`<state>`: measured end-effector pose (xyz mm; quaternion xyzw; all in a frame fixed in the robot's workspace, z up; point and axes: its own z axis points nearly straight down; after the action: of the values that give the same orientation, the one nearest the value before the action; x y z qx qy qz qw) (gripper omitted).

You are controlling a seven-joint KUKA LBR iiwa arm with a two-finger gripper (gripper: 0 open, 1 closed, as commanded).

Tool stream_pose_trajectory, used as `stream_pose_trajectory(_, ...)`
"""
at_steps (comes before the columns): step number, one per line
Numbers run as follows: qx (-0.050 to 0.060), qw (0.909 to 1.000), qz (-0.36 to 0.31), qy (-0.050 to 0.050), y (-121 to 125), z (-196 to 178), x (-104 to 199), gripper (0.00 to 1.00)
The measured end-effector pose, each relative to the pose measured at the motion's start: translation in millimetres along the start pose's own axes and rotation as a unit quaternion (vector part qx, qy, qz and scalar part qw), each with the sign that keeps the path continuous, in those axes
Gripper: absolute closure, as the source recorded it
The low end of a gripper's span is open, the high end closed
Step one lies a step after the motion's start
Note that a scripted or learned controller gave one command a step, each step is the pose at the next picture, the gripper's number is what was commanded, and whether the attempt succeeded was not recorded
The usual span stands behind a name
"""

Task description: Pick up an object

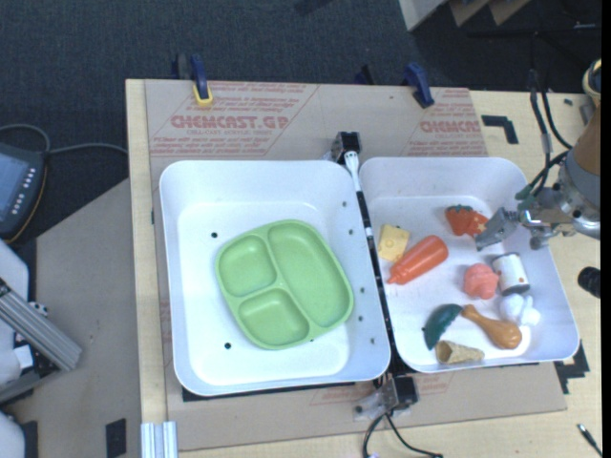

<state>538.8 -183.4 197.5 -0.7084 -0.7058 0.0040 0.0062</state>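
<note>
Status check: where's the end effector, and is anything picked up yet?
End effector over right bin, far right side. Nothing seen between fingers. Nearest: red strawberry, pink toy. Green tray alone in left bin.

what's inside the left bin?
The left bin holds a green three-compartment tray, lying flat, nothing in its compartments. A few small dark marks show on the bin floor around it. Whatever lies under the tray is covered.

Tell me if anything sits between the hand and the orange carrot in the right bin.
Yes. The hand hovers over the right side of the right bin. The carrot lies to its left, and the red strawberry-like toy sits about halfway between them, a little behind the straight line. The pink piece lies just in front of that line.
</note>
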Motion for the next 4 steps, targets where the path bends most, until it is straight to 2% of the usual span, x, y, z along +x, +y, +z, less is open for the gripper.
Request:
stream_pose_trajectory(1,-0.007,1.0,-0.002,-0.002,3,-8,0,0.0)
stream_pose_trajectory(3,-0.004,1.0,-0.002,0.0,16,85,9,0.0)
stream_pose_trajectory(4,-0.007,1.0,-0.005,0.004,19,112,15,0.0)
